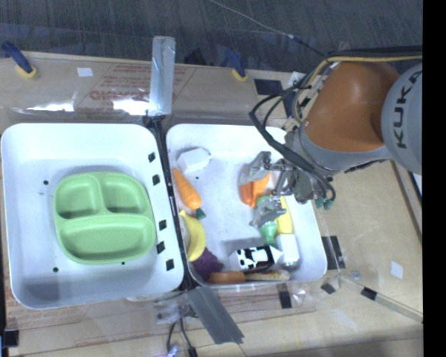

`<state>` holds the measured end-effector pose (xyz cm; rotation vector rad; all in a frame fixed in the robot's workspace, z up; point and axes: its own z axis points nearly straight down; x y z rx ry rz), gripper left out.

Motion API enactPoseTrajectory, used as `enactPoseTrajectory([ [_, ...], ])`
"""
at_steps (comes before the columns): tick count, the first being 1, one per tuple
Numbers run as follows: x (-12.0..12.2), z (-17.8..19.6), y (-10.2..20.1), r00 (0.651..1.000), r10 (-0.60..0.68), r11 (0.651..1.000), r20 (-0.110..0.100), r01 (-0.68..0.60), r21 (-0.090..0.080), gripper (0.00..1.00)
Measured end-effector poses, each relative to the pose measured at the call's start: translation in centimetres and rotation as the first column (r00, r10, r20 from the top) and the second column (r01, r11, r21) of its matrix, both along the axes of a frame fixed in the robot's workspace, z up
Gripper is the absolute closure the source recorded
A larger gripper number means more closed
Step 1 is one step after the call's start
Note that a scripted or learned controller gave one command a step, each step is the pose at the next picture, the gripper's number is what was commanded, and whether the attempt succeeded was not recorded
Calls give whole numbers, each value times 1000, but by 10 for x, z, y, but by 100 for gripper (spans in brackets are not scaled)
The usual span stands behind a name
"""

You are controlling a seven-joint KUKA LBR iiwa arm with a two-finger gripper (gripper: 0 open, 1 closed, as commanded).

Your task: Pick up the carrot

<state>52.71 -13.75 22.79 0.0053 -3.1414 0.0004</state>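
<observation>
in the right bin, the carrot is seen at nine o'clock from the gripper, lying eleven to five, and the gripper's own state cannot be told.

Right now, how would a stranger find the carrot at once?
Look in the right white bin, along its left wall beside the divider. There lies the small orange carrot with a green tip, between a white lump above and a yellow banana below; it alone there is orange and tapered.

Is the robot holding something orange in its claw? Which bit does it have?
Yes, an orange thing sits between the tool's fingers, gripped near its top. It may be a carrot; another carrot lies by the bin's left wall.
</observation>
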Motion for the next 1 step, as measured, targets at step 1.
enactPoseTrajectory([
  [1,36,-99,-30,996,88,996,-9,-88,4,0],
])
